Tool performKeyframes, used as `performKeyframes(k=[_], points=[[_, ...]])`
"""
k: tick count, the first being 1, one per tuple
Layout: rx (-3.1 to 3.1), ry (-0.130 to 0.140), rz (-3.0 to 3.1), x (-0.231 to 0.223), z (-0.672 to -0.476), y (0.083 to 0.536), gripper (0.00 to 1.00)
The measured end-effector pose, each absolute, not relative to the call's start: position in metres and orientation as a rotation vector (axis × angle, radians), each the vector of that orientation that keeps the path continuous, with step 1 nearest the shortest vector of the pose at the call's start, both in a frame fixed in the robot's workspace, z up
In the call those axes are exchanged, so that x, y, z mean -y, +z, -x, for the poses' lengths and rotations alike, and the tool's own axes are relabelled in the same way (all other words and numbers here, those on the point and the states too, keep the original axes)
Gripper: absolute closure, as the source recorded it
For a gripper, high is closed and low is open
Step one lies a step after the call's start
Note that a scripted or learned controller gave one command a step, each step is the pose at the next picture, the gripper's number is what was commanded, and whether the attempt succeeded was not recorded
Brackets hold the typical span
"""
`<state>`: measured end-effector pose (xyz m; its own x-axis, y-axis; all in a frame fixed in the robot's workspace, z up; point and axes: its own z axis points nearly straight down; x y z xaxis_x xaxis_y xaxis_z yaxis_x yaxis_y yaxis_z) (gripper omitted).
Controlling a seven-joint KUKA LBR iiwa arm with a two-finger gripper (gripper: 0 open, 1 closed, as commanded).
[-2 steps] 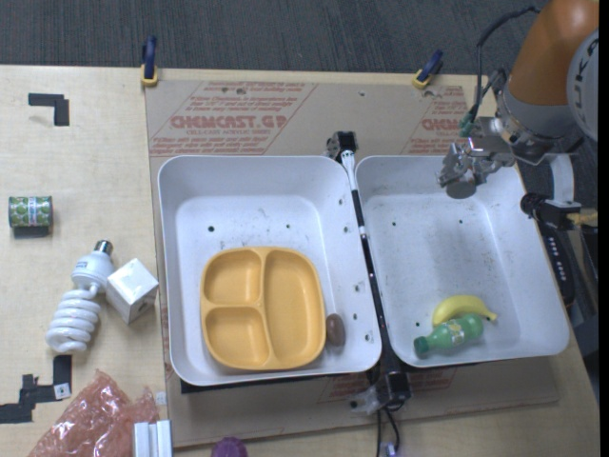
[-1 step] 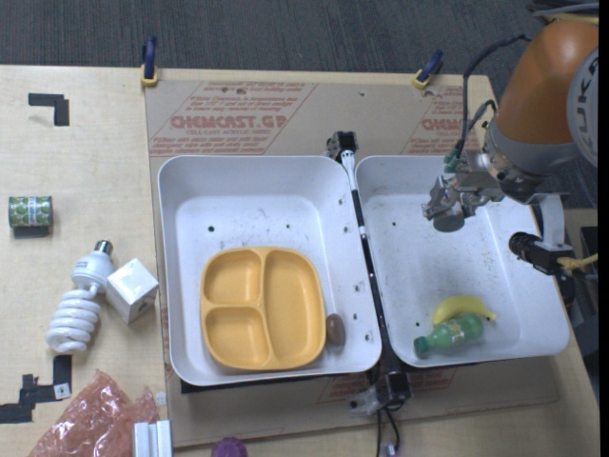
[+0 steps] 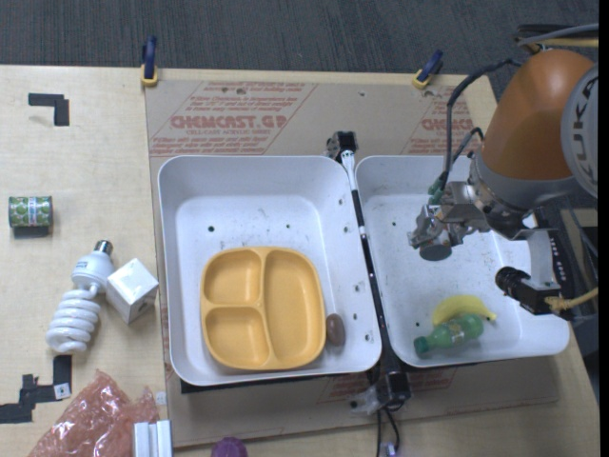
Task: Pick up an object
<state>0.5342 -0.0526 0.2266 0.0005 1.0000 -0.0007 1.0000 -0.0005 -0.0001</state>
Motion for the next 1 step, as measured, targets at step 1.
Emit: performKeyframes(k=[1], points=[[-2.219, -0.001, -2.223, 0.0502, -0.5298, 0.1921, 1.00]])
